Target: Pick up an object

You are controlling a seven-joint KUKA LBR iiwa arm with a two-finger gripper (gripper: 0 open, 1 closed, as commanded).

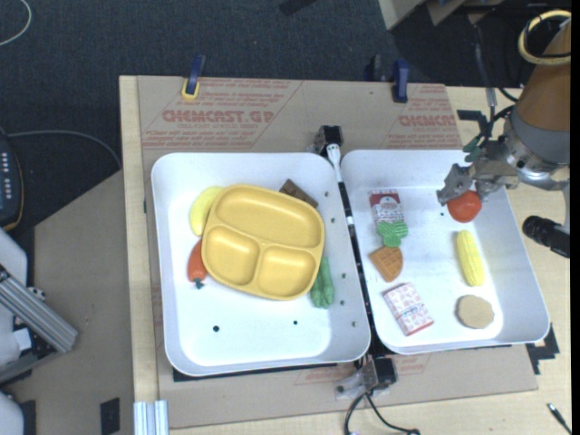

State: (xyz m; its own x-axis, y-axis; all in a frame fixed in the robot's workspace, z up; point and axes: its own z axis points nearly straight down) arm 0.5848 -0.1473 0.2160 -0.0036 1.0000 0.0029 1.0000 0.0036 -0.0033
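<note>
My gripper [466,187] hangs over the far right part of the right bin [535,308]. A red tomato [466,208] sits directly beneath it, touching or nearly touching it, and I cannot tell whether the tomato is gripped. Also in this bin are a yellow corn cob [469,257], a round tan biscuit [475,312], a red-and-white packet [409,307], an orange waffle piece [388,262], and a red-and-white carton [387,207] with a green piece [393,234] below it.
The left bin [254,347] holds a yellow divided plate [263,241] with a yellow fruit [203,208], an orange-red pepper [196,265], a green vegetable [323,285] and a brown item [294,190] around it. A black bar [343,208] separates the bins.
</note>
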